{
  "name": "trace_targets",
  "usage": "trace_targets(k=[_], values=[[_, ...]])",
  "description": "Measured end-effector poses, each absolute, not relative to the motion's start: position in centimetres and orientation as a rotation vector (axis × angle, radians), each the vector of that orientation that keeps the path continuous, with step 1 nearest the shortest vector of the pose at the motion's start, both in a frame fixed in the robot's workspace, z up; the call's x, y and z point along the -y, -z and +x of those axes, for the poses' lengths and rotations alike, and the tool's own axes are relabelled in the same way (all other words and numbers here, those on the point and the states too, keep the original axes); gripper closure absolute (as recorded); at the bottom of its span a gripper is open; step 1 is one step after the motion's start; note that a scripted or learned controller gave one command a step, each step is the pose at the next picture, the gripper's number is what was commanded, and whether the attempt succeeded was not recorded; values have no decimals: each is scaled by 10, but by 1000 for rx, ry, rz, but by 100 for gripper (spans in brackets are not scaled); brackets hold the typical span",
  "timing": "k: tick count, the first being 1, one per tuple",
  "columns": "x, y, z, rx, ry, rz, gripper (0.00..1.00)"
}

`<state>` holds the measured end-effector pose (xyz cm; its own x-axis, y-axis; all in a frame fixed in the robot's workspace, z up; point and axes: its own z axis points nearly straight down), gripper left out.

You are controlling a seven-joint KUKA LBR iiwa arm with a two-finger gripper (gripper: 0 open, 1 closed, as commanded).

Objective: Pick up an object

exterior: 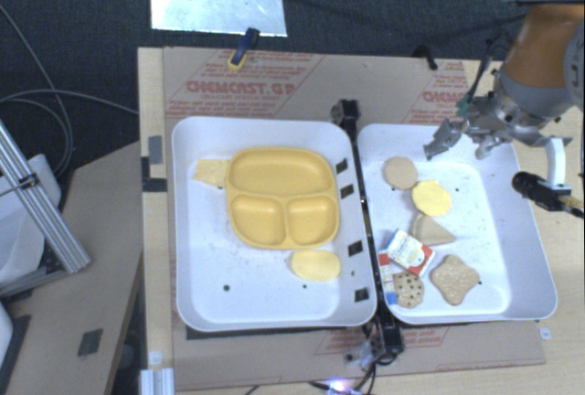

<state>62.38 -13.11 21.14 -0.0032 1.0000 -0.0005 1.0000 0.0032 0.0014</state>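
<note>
Grey metal gripper (462, 137), jaws apart, over right bin (521, 238) of flat cookie shapes.

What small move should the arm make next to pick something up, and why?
Probably move the gripper left and down toward the tan round cookie. The gripper hangs over the back of the right bin with nothing between its fingers, and that cookie is the nearest item, lying apart from the yellow disc.
</note>
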Motion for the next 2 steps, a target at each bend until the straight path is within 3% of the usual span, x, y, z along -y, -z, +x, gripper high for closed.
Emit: trace_targets(k=[1, 2], values=[[134, -78, 626, -2227, 4, 2224, 0], [135, -96, 629, -2220, -5, 2217, 100]])
